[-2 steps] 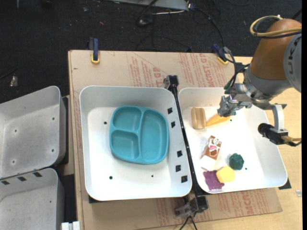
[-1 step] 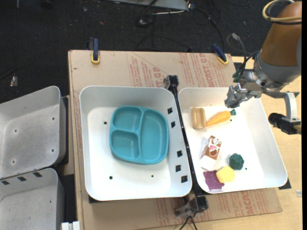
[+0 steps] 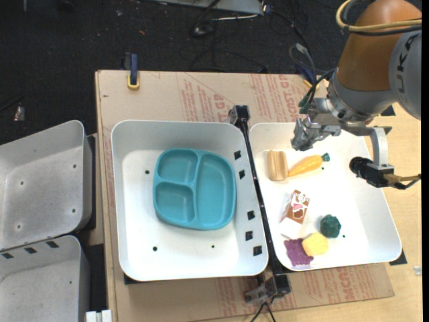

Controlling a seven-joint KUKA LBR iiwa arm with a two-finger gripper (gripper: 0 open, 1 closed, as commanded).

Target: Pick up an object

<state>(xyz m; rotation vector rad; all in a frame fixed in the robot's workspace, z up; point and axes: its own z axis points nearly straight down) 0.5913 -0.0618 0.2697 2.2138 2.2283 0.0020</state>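
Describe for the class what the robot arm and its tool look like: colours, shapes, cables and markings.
The arm is bulky and rounded, with an orange dome-like section and grey casing that carries dark lettering at the picture's right edge. A yellowish cable loops over the orange part, and thin wires run down beside it. The tool is small, grey and metallic.

Scene was evenly and fairly brightly lit from overhead, white bins near blown out with mild glare on the rims, while the floor around the bench stayed dark and grainy. Shadows were soft and short, a faint one under the teal divided plate and beside the small items in the right bin. Focus was reasonably sharp mid-frame, the orange arm band showed a soft highlight, overall resolution low with slight noise.
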